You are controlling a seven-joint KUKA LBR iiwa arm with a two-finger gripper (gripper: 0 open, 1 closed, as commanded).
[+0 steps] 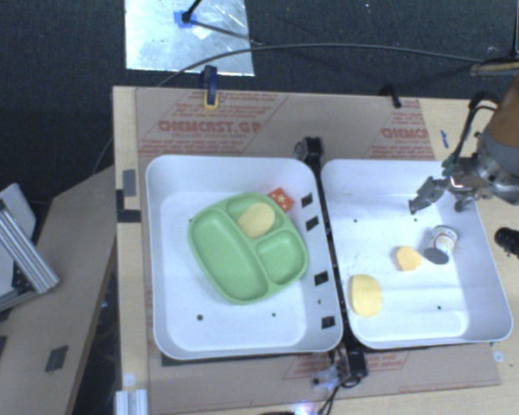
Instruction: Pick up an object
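I count two white bins [182,335], one green tray [233,271], three yellow pieces [365,294], one small can [442,240] in the right bin; my gripper [444,195] hovers spread, holding nothing.

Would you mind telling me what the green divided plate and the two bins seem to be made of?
Green divided plate: probably moulded plastic, matte, judging by its even colour and soft rounded compartment ridges. Left bin and right bin: seemingly thin formed white plastic, slightly glossy, with rounded corners and rolled rims; the exact material stays uncertain.
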